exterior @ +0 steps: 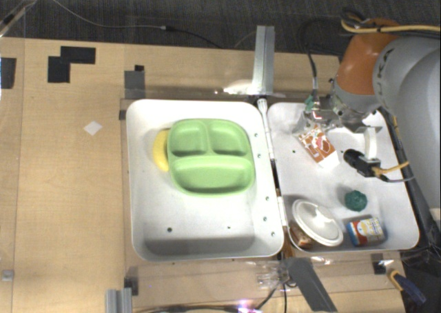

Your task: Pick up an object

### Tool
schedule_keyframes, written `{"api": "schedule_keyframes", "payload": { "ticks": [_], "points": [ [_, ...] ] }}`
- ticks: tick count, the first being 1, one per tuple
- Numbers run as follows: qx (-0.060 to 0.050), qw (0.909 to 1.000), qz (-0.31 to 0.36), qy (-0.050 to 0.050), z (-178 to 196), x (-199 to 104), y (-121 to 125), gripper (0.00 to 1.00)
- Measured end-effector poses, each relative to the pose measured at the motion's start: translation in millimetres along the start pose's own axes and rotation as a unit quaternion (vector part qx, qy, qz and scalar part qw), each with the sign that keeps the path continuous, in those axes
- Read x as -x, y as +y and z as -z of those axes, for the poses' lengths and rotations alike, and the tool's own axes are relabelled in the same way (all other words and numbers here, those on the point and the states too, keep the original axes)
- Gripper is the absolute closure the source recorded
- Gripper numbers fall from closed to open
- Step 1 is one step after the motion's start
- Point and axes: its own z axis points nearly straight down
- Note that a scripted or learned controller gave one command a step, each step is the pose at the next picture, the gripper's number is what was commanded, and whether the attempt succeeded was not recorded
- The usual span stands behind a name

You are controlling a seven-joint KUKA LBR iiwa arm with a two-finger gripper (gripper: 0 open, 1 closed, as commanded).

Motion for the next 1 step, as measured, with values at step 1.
{"api": "schedule_keyframes", "payload": {
  "ticks": [1],
  "points": [
    [-0.006,0.9997,0.022,0.001,130.4,-98.7,-44.5,1.0]
  ]
}}
